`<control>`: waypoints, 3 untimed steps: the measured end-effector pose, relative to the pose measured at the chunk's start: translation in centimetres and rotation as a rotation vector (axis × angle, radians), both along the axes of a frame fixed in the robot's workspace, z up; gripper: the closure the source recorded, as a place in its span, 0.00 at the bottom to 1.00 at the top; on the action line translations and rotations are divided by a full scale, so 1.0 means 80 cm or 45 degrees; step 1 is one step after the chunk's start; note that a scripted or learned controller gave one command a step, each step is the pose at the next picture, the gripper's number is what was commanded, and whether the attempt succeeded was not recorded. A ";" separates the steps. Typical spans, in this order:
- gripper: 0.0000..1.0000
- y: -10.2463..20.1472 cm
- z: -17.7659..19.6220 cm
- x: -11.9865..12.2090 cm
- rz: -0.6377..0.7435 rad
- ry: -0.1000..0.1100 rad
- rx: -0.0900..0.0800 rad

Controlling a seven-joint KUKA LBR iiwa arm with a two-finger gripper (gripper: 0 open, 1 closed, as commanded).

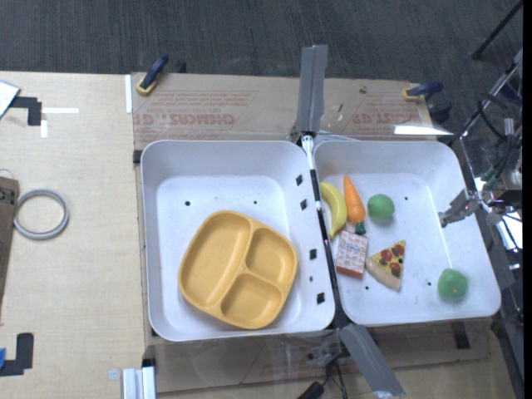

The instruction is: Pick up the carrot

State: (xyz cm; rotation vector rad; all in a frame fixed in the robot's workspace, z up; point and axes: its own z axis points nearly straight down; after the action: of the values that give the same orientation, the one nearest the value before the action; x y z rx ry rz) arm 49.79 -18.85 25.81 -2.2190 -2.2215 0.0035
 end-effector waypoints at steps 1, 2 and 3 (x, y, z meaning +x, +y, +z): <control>0.00 0.013 0.062 -0.024 -0.035 -0.002 -0.001; 0.00 0.056 -0.083 0.031 0.296 0.000 0.001; 0.00 0.085 -0.199 0.124 0.896 -0.017 -0.006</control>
State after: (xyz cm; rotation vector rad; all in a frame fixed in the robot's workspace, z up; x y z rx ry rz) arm 59.68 -12.05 9.88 -1.3229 -2.8624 -0.0054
